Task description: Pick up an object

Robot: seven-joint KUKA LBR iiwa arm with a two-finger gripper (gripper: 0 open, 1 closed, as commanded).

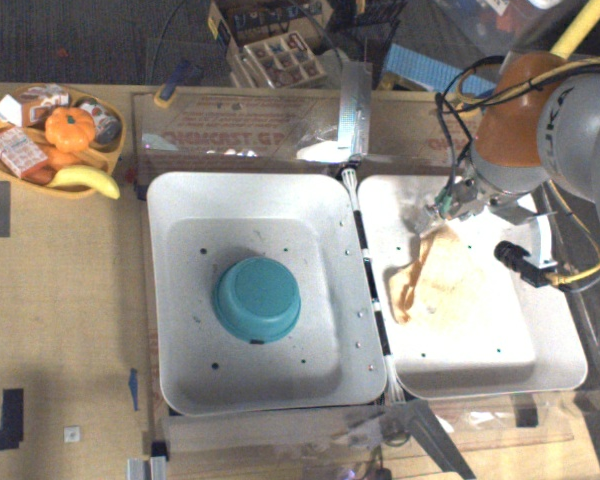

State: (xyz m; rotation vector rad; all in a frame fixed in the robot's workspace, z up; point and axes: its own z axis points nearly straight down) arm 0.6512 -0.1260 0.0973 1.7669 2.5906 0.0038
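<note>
While we start at the near side of the bench, the left bin [170, 368] comes first, and a teal bowl [258, 299] sits near its middle, looking mouth-down, well apart from the arm. Across the divider, in the right bin [540, 358], a thin tan strip [418, 266] runs at a slant along the bin's left part, its upper end reaching right up under the gripper [448, 206]. Gripper's low over the far half of that bin now, and whether it's open or closed on the strip, I cannot tell. Above it, the orange band [515, 118]. Farther back on the left, a yellow dish [40, 183] with a banana [85, 179] and a small pumpkin [70, 128].
</note>
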